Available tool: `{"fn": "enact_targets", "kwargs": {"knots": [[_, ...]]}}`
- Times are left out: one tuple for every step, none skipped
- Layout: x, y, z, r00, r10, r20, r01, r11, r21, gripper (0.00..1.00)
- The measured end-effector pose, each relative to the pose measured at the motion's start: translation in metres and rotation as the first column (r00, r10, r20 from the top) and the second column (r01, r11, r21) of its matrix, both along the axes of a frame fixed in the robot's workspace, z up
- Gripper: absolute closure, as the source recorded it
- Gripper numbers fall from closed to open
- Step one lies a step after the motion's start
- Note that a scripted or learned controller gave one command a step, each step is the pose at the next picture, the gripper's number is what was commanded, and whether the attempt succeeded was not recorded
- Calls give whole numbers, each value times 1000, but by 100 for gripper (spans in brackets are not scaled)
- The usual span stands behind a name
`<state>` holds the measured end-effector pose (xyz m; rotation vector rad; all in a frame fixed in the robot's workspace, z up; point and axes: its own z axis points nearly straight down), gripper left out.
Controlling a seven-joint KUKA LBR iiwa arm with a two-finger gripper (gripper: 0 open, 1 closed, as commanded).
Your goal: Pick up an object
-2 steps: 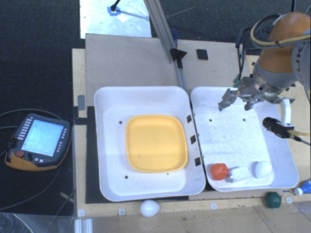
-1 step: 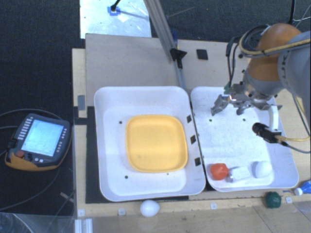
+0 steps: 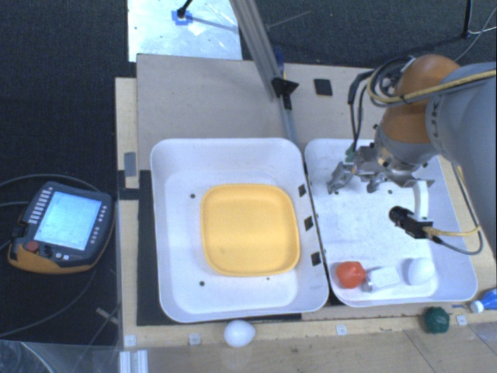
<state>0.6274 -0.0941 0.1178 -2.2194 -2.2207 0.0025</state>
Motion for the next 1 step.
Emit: {"fn": "enact_targets", "kwargs": {"knots": [[1, 0, 13, 1000, 0, 5, 0, 1000, -1, 100]]}}
